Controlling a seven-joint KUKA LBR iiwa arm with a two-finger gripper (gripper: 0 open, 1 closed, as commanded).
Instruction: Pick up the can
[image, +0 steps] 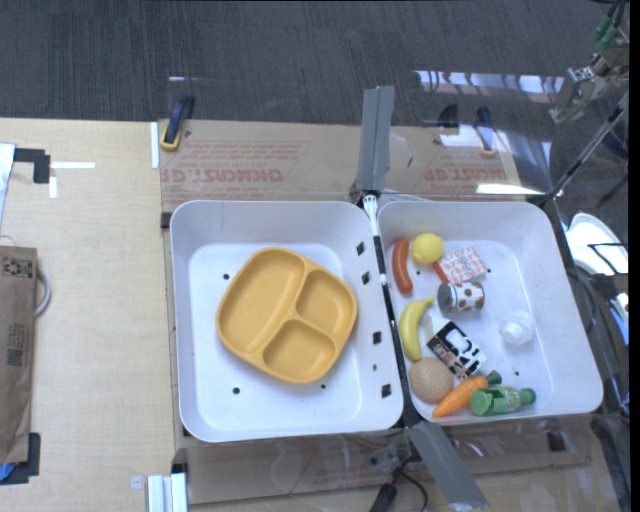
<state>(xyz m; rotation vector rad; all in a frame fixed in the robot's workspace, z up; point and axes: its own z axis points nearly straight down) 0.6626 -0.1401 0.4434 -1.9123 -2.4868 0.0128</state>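
The pincer (598, 62) appears to be the grey hardware at the upper right corner of the camera view, well apart from both bins; whether it is open or closed cannot be told at this resolution. Below it lies the right-hand shallow white bin (560, 300), which holds the target. The small metal can with a red-and-white label (461, 296) sits near the bin's centre, apparently on its side, and has not yet been picked up. A pink-and-white checked packet (463, 265) lies just beside it towards the back. A yellow banana (412, 328) and a black-and-white printed carton (457, 346) lie near it on the front side. Further out are a yellow lemon-shaped ball (428, 247), a red sausage (401, 265), an orange carrot (462, 395) and a green bottle (500, 400). The left-hand white bin (190, 300) carries a yellow divided plastic plate (287, 315). Probable failure modes are as follows. A can lying on its side is likely to roll if contact lands off-centre. A descent that drifts backward may clamp the packet instead. A closure along the can's rounded length may squeeze it out sideways into the banana or carton.
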